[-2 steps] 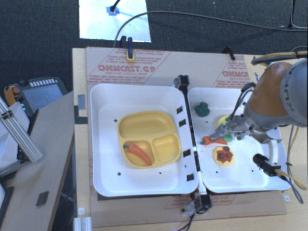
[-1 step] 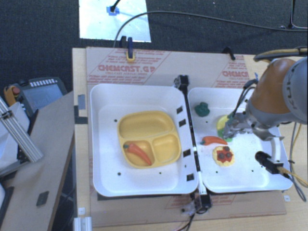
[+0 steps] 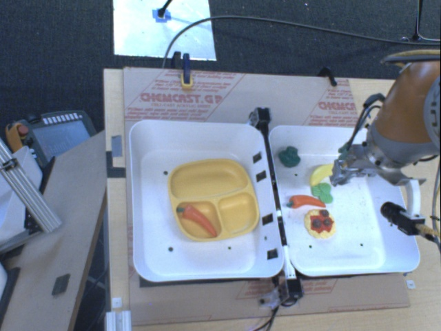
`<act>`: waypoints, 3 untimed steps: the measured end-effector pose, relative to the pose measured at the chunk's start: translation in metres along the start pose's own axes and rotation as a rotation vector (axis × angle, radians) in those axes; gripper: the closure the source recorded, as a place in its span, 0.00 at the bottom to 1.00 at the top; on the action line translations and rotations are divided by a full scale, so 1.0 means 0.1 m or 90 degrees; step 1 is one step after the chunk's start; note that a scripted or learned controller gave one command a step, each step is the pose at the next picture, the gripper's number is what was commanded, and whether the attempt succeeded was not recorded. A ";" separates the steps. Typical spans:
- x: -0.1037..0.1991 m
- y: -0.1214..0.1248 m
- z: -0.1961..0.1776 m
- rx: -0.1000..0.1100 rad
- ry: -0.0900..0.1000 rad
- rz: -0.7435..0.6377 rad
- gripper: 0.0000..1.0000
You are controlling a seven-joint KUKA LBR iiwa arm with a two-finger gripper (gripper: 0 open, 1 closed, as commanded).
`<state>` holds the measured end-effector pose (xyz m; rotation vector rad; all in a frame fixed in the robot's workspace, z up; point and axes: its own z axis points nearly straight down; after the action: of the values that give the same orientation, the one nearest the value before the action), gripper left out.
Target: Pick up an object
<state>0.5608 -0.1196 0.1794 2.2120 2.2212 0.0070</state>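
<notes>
Your hand hangs low in right bin, just right of lemon; broccoli piece directly below-left. Finger state: cannot tell. Reach left for lemon.

Yellow divided plate, orange carrot, white bins, dark green toy, red pepper
</notes>
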 end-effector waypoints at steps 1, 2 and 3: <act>0.09 0.03 -0.49 0.000 0.000 -0.001 1.00; 0.09 0.04 -0.69 0.002 0.001 0.000 1.00; 0.57 0.09 -0.57 0.004 0.002 -0.003 1.00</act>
<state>0.5690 -0.0627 0.2368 2.2113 2.2305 0.0043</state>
